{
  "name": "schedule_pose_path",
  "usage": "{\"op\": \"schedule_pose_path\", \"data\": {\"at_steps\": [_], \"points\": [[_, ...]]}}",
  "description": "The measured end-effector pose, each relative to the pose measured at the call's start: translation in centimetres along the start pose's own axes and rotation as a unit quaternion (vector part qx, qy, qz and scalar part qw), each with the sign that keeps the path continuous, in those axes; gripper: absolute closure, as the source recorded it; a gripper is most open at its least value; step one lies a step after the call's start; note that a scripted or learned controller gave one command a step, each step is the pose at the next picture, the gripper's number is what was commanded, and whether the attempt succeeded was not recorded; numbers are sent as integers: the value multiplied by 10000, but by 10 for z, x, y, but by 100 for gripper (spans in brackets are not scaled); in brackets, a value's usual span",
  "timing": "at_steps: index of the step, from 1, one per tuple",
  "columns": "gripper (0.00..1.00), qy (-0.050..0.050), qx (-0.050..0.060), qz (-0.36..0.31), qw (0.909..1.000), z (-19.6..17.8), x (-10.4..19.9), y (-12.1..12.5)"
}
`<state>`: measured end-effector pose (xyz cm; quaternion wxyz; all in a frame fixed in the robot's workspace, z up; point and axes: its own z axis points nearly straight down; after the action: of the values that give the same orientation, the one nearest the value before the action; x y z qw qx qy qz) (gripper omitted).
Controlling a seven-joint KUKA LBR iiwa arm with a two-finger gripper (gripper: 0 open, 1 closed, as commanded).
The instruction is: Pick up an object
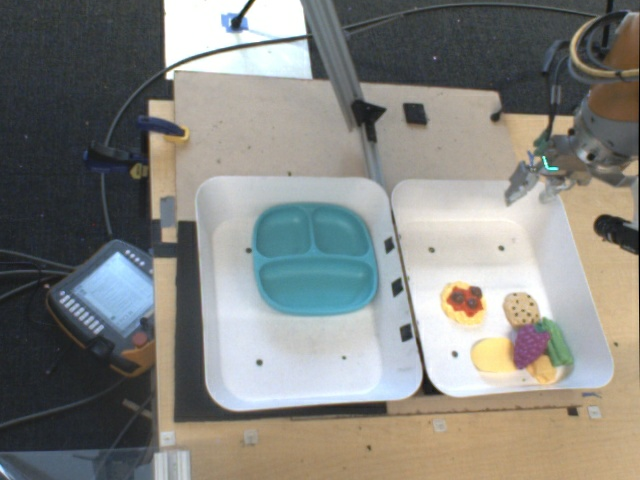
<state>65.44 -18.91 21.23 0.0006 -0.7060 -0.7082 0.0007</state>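
Two white bins (300, 388) fill mid-frame, the left holding a teal plate (315, 258), while toy food (520, 343) clusters lower right, well below and slightly left of the spread, unladen gripper (535, 190) at upper right.

A teal divided plate (315, 258) in the left white bin (225, 358); in the right white bin (470, 233) — a yellow toy pizza (463, 303) spotted red and dark, a tan cookie (520, 309) with dark specks, purple grapes (530, 343) — green beside them.
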Motion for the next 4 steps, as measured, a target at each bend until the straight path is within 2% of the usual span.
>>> {"op": "schedule_pose_path", "data": {"at_steps": [1,2,4], "points": [[0,-4,-20,-4,10000,-2,0,1],[0,-5,-9,8,10000,41,-6,0],[0,-10,-32,-17,10000,127,2,4]]}}
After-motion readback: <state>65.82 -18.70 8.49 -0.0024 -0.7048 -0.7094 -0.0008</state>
